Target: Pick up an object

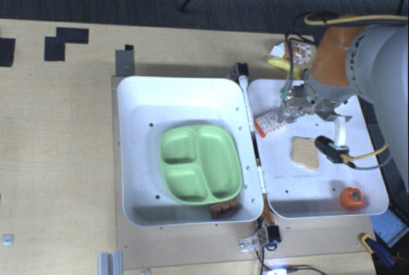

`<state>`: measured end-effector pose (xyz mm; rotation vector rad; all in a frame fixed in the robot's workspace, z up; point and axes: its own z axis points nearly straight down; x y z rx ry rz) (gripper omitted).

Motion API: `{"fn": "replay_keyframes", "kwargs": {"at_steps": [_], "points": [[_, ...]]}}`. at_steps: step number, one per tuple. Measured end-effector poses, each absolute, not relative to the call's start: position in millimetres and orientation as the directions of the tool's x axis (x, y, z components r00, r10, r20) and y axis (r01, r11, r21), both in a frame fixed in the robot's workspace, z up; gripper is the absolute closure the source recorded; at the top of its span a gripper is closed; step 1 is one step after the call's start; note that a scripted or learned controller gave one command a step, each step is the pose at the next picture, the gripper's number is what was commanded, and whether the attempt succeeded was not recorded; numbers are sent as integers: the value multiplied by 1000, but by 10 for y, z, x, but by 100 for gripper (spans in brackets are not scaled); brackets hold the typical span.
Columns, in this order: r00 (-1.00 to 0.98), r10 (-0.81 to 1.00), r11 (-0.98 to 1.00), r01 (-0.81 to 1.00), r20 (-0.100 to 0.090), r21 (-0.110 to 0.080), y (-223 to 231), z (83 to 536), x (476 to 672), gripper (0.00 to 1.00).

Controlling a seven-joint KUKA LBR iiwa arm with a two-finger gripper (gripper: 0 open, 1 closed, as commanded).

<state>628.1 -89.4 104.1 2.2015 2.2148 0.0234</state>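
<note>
The right bin (358, 133) holds a red and white packet (270, 124) at its left side, a tan slice of bread (305, 154) in the middle and a small red-orange tomato-like thing (351, 197) at the front right. My gripper (291, 109) hangs low over the packet's right end, close to it or touching it. The grey arm with its orange band (332, 56) reaches in from the right. In the left bin (137, 139) a green divided plate (200, 164) lies, with a small brown piece (223, 208) at its front edge.
Behind the right bin, on the bench, lie a yellow thing (279, 64) and a small printed wrapper (300, 50). Black tape patches (64, 42) mark the bench at the far left. A raised divider (250, 133) runs between the bins.
</note>
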Motion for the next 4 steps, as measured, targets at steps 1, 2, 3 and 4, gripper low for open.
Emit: {"fn": "replay_keyframes", "kwargs": {"at_steps": [1,2,3,4], "points": [[-6,1000,6,1000,-1,21,-887,1030,6275,0],[-2,1000,2,1000,-1,21,-896,916,5912,0],[-4,1000,4,1000,-5,29,-910,1047,5936,100],[-5,1000,5,1000,-4,27,-902,1039,5932,0]]}}
